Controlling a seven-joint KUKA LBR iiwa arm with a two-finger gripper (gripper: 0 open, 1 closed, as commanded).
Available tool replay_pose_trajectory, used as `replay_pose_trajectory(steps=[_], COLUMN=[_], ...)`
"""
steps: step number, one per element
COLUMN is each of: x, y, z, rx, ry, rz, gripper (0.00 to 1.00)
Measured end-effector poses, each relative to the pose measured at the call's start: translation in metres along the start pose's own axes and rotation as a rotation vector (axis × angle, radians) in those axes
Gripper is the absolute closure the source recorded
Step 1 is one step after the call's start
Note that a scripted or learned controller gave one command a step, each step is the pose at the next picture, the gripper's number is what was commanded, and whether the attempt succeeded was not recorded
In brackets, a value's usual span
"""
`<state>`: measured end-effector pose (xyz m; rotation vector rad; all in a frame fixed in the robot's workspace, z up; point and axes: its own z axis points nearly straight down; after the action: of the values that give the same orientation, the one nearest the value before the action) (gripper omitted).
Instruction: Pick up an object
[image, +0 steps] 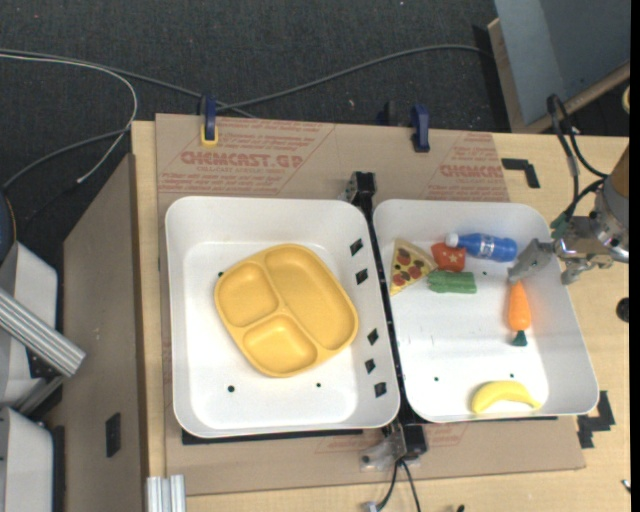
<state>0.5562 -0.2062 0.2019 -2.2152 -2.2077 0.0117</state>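
Grey tool open, empty, over right bin edge, nr carrot

Printed text appears on the brown cardboard sheet that lies under the two bins. Red lettering along its far edge, above the left bin, reads "CHEMCAST" followed by letters that look like "G.P"; the smaller red lines beneath it are too fine to read. The same red print recurs on the sheet above the right bin, again reading "CHEMCAST", with its end and lower lines illegible. The blue bottle in the right bin bears a label whose writing is too small to read.
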Motion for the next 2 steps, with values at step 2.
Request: replay_pose_trajectory(steps=[2], x=[0.006], y=[-0.003], z=[0.037], rx=[-0.009], ry=[-0.002], rz=[-0.004], gripper=[0.00])
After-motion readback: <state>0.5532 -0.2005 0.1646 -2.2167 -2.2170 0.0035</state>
